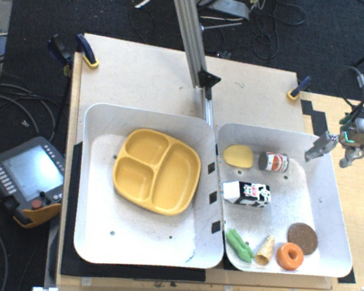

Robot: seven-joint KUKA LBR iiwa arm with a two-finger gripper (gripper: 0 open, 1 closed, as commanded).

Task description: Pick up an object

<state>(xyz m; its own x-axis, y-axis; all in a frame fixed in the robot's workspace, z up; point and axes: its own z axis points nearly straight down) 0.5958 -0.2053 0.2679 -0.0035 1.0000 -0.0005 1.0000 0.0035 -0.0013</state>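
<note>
1. Where the arm enters at far right, the gripper hangs spread open, holding nothing, above the right bin's far edge.
2. Milk carton: centre of that bin.

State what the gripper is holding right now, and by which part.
Nothing. The gripper hangs open over the right bin's upper right rim with bare fingers, apart from the small can and the other items inside.

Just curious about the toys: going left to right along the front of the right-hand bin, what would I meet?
Green pea pod → ice-cream cone → orange doughnut, with the brown cookie just behind it.
</note>
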